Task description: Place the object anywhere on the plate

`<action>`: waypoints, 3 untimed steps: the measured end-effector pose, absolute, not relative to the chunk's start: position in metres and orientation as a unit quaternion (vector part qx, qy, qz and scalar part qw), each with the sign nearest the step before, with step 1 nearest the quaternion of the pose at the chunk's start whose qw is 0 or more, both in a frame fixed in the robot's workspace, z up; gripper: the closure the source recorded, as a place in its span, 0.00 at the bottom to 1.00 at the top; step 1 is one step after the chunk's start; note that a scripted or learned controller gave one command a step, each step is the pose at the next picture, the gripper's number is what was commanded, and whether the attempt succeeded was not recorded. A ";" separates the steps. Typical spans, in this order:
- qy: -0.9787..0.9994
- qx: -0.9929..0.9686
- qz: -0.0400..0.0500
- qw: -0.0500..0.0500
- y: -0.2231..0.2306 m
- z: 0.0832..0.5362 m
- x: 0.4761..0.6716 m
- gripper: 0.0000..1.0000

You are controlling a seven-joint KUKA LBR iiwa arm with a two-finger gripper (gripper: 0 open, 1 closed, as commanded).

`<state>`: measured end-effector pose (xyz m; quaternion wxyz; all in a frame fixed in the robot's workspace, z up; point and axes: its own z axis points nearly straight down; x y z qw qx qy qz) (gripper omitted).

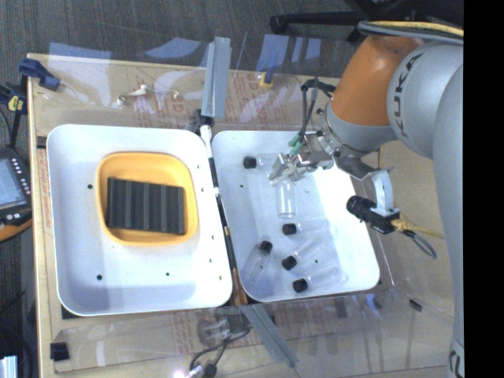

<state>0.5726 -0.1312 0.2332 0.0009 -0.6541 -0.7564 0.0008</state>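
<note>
The plate point(146, 167) is a yellow, rounded-square dish lying flat in the left bin point(79, 274), a little toward its far side; a dark ribbed insert point(146, 205) with lengthwise ridges covers most of its middle. The objects are clear vials with black caps, all in the right bin point(358, 270). One vial point(287, 200) lies on its side near the bin's centre, its long axis running near-to-far, with a black cap point(290, 229) just beyond its near end. Another vial point(257, 261) lies tilted toward the near left corner, its cap point(265, 247) pointing far. Two more caps point(289, 263) point(299, 286) sit near the near edge, and one small black cap point(250, 163) rests alone at the far left.
</note>
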 end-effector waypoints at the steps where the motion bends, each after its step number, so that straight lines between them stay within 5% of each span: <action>1: -0.845 -0.535 0.001 0.002 -0.090 0.199 0.583 1.00; 2: -0.862 -0.507 0.001 0.001 -0.034 0.223 0.580 1.00; 3: -0.862 -0.507 0.001 0.000 -0.035 0.223 0.580 0.00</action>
